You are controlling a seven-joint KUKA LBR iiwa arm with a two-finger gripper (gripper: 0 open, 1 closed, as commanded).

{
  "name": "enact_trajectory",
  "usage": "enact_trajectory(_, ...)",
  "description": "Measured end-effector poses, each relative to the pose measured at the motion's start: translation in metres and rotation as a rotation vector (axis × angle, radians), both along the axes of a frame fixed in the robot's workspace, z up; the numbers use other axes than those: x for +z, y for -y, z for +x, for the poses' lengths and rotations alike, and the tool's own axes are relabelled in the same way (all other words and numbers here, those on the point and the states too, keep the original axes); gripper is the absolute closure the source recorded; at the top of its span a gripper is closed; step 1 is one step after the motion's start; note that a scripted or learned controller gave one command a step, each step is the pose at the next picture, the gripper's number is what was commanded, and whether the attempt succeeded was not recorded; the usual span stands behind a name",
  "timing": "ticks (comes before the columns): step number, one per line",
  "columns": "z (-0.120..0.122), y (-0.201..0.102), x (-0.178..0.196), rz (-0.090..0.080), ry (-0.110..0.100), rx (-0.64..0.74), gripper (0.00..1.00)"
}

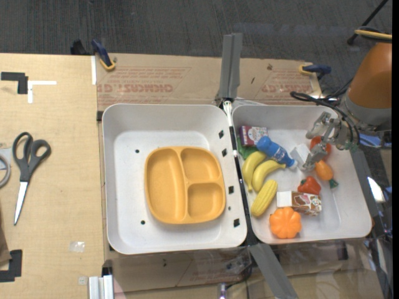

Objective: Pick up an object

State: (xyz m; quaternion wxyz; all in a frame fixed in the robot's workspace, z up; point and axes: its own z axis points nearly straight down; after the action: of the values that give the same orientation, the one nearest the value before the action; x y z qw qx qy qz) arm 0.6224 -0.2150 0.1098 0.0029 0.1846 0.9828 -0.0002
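The gripper [320, 143] hung at the right of the frame over a carrot [323, 169] (fingers too blurry to tell).

Even, fairly bright light falls from above on the 2 shallow white plastic bins [118, 185], and both read clean with no blown glare. The yellow 3-compartment plate [185, 184] casts only a faint soft shadow around its rim. Above the bins the dark floor goes dim. Focus is slightly soft throughout; small items look grainy.
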Motion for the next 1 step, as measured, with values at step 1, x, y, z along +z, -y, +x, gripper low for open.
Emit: enact_trajectory(1,0.0025,-0.0020,0.0111,-0.001,0.007,0.005,1.00)
